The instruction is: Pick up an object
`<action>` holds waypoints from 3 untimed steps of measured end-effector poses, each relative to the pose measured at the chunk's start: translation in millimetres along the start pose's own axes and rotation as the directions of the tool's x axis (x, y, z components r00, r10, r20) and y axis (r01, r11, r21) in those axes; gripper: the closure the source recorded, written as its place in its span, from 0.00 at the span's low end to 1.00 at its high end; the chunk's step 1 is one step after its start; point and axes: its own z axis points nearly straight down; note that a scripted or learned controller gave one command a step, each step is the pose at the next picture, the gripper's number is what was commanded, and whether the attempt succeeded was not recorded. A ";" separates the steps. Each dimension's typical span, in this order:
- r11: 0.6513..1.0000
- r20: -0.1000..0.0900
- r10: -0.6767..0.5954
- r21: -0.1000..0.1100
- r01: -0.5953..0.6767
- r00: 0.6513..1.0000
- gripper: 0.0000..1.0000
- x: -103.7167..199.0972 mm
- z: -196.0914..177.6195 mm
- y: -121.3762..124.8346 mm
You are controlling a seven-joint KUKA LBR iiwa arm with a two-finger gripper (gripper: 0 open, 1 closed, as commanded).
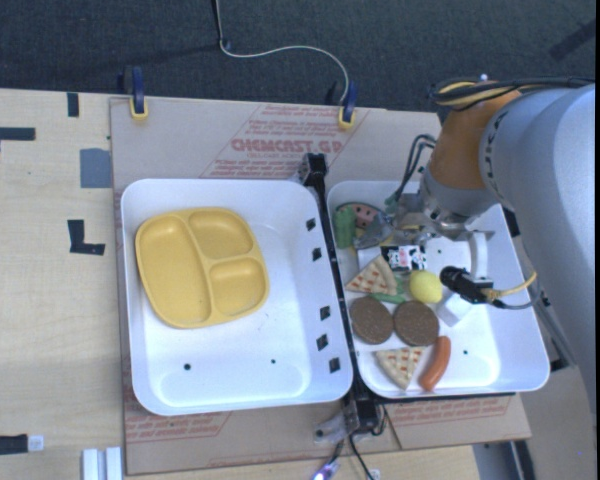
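Note:
My gripper (pixel 406 246) hangs low over the upper middle of the right bin (pixel 510 368), under the orange-banded wrist (pixel 460 153). Directly around it lie toy foods: a green and red slice (pixel 348 222) to its left, a sandwich triangle (pixel 372 278) below-left, and a yellow lemon (pixel 426 288) just below. Further toward the front are two brown round cookies (pixel 372 320) (pixel 416 322), a pizza wedge (pixel 400 365) and a red sausage (pixel 435 362). Nothing visible is lifted off the bin floor.
The left bin (pixel 160 368) holds a yellow divided plate (pixel 202 265) at its upper left. A black divider (pixel 325 268) runs between the bins. A black cable plug (pixel 465 286) trails from the wrist over the right bin. Clamps (pixel 137 93) pin the cardboard at the back.

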 end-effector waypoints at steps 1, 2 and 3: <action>1.000 0.000 -0.001 -0.005 0.001 1.000 1.00 0.6 -16.7 2.0; 1.000 0.000 -0.001 -0.004 0.001 1.000 0.00 0.6 -16.2 1.9; 1.000 0.015 -0.004 0.017 0.004 1.000 0.00 25.4 -7.8 31.4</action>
